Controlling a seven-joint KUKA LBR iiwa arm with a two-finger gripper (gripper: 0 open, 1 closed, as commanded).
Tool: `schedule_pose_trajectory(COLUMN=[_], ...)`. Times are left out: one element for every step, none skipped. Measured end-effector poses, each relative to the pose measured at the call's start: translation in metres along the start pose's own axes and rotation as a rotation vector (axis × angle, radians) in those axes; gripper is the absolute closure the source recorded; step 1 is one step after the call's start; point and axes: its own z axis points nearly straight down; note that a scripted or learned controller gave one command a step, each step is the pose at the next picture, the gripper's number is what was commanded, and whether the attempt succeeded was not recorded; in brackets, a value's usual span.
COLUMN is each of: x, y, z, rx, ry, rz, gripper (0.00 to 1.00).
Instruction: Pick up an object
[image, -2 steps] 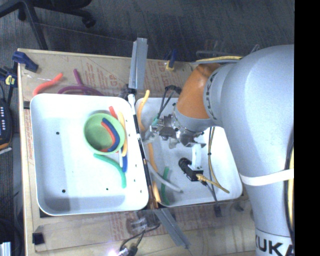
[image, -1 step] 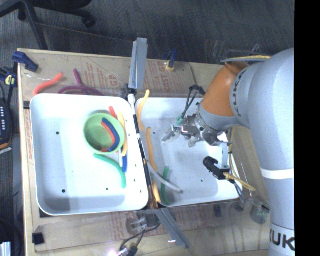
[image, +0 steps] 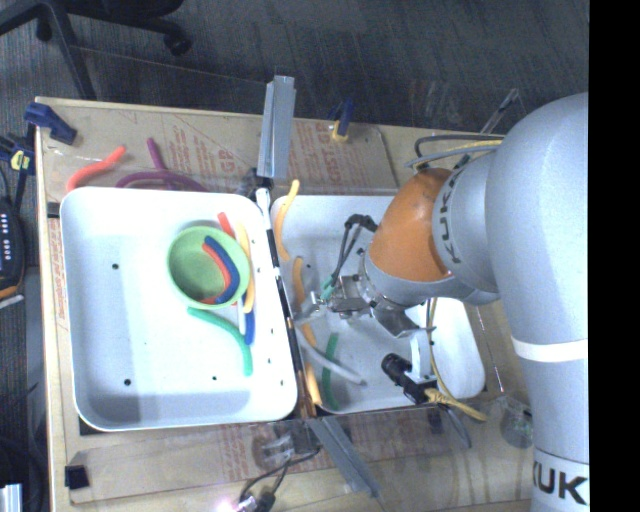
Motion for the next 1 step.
schedule_pose_trajectory(x=[0.0009], y=[-0.0004], z=[-0.0093], rx=[0.006], ry=[0.003], rz=[-0.007], gripper=[1.00])
